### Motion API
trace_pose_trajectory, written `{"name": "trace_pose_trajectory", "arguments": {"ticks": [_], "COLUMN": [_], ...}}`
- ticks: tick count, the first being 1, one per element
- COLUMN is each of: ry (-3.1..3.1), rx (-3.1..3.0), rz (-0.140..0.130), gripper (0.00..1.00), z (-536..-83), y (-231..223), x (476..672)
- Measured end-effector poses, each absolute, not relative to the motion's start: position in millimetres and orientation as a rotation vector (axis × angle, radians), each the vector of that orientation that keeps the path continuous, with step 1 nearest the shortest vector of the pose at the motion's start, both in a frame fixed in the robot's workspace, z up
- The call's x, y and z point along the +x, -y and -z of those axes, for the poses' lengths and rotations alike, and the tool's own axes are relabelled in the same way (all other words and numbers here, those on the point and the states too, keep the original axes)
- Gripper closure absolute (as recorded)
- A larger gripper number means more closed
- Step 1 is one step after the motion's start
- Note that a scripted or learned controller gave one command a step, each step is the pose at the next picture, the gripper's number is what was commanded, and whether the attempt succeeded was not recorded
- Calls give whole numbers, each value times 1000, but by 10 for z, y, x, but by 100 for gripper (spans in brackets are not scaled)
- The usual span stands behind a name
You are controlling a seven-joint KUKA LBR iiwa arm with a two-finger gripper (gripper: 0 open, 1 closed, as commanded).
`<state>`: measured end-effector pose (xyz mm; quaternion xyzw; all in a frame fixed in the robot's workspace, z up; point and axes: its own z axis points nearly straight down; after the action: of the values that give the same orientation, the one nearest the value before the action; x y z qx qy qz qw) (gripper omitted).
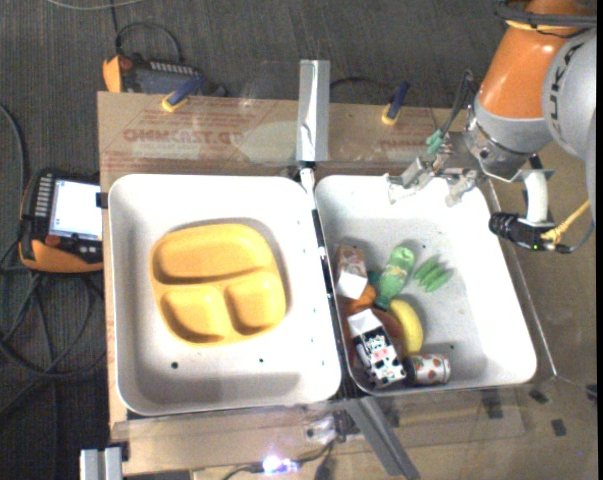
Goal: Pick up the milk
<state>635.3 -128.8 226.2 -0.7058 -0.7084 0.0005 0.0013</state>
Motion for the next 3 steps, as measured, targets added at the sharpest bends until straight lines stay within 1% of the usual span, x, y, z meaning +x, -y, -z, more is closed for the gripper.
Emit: {"name": "trace_pose_trajectory", "arguments": {"ticks": [1, 2, 3], "ry": [2407, 2451, 2500], "rx": [-2019, -1961, -1902], "rz": [-4, -3, -4], "gripper": [0, 0, 0], "z": [-2172, -1829, -1834], "y": [1328, 642, 417], "x": [6003, 6232, 6083]}}
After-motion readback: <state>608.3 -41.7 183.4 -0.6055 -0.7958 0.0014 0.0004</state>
